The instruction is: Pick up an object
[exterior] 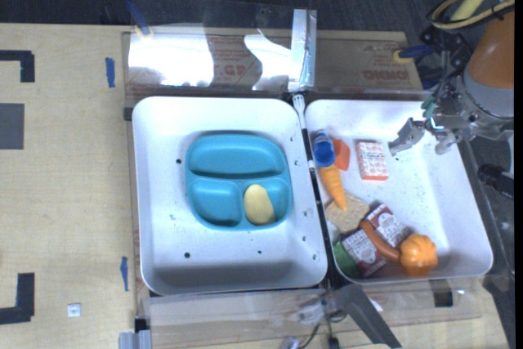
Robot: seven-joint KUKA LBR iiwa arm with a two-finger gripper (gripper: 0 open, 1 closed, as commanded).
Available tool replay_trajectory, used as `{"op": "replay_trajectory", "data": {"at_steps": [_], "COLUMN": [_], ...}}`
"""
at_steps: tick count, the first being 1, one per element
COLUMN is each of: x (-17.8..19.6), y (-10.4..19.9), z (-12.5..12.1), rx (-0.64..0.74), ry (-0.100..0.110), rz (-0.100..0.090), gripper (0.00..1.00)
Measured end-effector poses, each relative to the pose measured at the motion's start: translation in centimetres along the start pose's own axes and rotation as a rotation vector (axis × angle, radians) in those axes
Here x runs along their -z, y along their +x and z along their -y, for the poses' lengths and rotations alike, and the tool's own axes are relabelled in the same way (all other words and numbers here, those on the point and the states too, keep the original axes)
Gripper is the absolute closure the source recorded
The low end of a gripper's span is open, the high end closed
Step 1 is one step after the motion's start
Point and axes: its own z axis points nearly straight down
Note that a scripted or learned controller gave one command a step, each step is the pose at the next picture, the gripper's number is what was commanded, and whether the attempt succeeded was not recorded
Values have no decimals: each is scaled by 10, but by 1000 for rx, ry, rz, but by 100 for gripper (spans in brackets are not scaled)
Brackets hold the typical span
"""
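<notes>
**Claw poised over the right bin, nothing grasped**

Metal two-finger claw is seen above the upper right part of the shallow white right bin, its fingers spread apart with nothing between them. Below and left of it lies a small white-and-red card packet. Further objects are gathered along the bin's left and lower side — a blue-capped bottle, an orange plastic carrot, a round orange fruit. A blue divided plastic tray holding a yellow lemon-shaped toy is seen in the shallow white left bin.

Arm cut off by the right edge. Print on the small carton too small to read. Green item half hidden under a packet.
</notes>
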Motion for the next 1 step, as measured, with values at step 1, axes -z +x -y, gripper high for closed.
{"op": "replay_trajectory", "data": {"at_steps": [1], "x": [-72], "y": [-18], "z": [-40], "rx": [-38], "ry": [3], "rz": [1], "gripper": [0]}}
